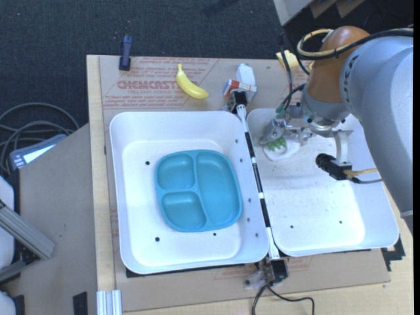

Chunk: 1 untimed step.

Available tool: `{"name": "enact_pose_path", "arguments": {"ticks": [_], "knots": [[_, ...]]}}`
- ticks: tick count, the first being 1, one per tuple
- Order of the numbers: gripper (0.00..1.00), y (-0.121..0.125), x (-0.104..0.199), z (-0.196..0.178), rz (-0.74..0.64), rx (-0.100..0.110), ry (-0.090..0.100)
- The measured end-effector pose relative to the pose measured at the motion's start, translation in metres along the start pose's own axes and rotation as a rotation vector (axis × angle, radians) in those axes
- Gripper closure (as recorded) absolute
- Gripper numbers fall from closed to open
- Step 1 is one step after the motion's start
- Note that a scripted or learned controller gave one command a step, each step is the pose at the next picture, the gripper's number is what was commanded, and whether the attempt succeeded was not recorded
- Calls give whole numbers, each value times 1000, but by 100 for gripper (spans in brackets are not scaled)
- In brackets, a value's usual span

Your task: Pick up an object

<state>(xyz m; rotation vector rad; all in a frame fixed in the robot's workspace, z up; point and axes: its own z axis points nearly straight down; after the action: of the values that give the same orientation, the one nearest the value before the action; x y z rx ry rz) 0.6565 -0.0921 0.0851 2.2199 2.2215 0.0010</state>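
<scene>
Dark carpet surrounds the wooden bench (105, 195). Two white bins sit centre frame: the left bin (131, 149) holds a blue divided plate (197, 190), the right bin (328, 222) a small white-and-green object (279, 147) at its upper left, under the gripper (275, 131); its grip I cannot tell. A banana (189, 84) lies upper centre.

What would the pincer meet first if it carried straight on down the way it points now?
Probably the small white and green object lying just beneath the pincer in the right shallow white bin; depth is hard to judge from this slanted view.
</scene>
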Motion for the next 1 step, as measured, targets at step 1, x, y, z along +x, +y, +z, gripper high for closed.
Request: {"name": "enact_pose_path", "arguments": {"ticks": [1], "knots": [[100, 1, 0, -10, -1, -3, -2]]}}
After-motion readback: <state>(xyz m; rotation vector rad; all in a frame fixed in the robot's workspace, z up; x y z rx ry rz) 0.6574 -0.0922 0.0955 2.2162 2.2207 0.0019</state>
